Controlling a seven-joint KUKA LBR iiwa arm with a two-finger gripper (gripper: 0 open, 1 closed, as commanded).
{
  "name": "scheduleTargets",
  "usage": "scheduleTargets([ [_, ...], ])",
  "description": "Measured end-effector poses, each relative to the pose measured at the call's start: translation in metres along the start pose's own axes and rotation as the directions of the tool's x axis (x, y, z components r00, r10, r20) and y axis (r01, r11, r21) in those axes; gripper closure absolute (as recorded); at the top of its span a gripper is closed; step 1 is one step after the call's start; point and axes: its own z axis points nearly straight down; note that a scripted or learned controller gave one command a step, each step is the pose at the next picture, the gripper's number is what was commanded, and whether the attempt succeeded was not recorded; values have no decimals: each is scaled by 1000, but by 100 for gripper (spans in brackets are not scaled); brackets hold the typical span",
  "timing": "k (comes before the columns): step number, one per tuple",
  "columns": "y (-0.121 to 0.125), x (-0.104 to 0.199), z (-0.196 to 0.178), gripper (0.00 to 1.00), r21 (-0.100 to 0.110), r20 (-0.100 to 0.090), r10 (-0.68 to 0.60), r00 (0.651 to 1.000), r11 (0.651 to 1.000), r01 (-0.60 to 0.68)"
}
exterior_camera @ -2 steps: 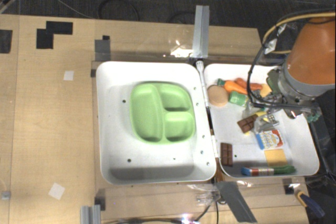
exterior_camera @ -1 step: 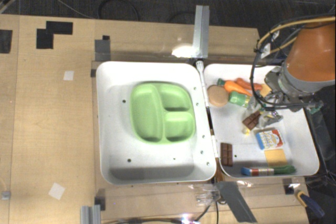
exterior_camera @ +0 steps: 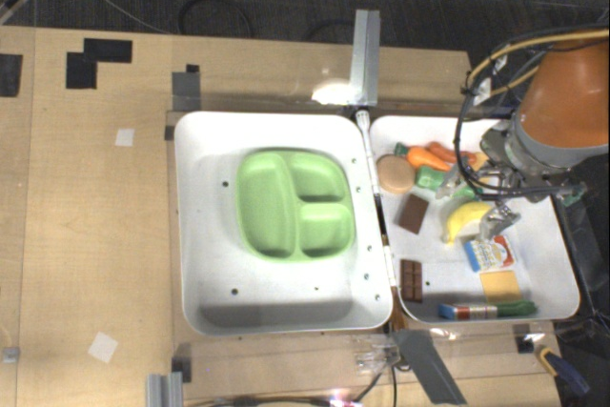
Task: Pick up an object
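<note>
The right white bin (exterior_camera: 562, 248) holds several small objects. Among them are a yellow banana (exterior_camera: 462, 220), a blue, white and red packet (exterior_camera: 488, 254) and a tan square cracker (exterior_camera: 500, 285). A brown block (exterior_camera: 413, 213), a round tan bun (exterior_camera: 393, 172) and an orange carrot (exterior_camera: 434, 153) lie further left. My gripper (exterior_camera: 498, 218) hangs low over the bin, just right of the banana and above the packet. The grey wrist (exterior_camera: 530, 157) and orange band (exterior_camera: 572, 95) cover the bin's far right corner.
A green divided plate (exterior_camera: 291, 203) lies in the left white bin (exterior_camera: 205, 234). A dark chocolate bar (exterior_camera: 411, 279) and a blue, red and green marker (exterior_camera: 486, 310) lie along the right bin's near side. A metal post (exterior_camera: 365, 62) stands behind the bins.
</note>
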Motion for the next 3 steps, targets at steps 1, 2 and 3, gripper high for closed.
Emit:
scheduleTargets([
  [1, 7, -13, 74, 0, 9, 8, -5, 1000, 1000, 5],
  [2, -27, 13, 76, 0, 17, 21, -5, 1000, 1000, 4],
  [3, 9, -11, 85, 0, 6, 8, -40, 999, 999, 40],
])
